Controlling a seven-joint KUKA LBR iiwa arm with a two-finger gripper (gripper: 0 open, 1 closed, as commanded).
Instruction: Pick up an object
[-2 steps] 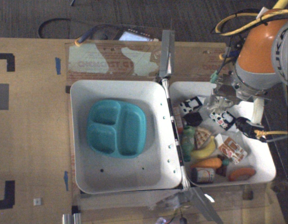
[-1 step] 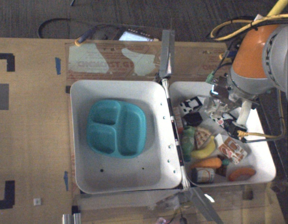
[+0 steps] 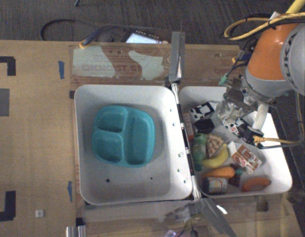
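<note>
1. Nearest you, along the near wall of the right bin (image 3: 283, 174): a small can (image 3: 216, 185) at the left, a red-orange oblong piece (image 3: 256, 183) at the right, and an orange carrot (image 3: 220, 172) just behind the can.
2. One step farther in: a banana (image 3: 217, 158) lies just behind the carrot. A green bottle (image 3: 199, 150) stands at its left against the bin's left wall, and a red-and-white packet (image 3: 245, 158) lies at its right.
3. A wedge that looks like a pizza slice (image 3: 214, 144) sits just beyond the banana, touching or nearly touching it; you cannot tell which.
4. Left bin (image 3: 88, 181): a teal divided plate (image 3: 124, 135) lies flat near its middle, well apart from everything in the right bin.
5. Mid-bin on the right: the gripper (image 3: 235, 118) hangs over the far half of the right bin, to the right of a black piece (image 3: 204, 126). Whether it is parted or closed, you cannot tell. Its tip is a blur of black and white against the bin floor. Nothing can be made out in its hold.
6. A black-and-white patterned piece (image 3: 202, 110) lies just beyond the black piece, to the gripper's left.
7. Farther right: the arm's orange band (image 3: 271, 53) rises above the wrist, with yellow cables (image 3: 251, 23) looping past it.
8. Farthest: the bench (image 3: 34, 132) carries a worn cardboard patch (image 3: 118, 63) beyond the left bin.
</note>
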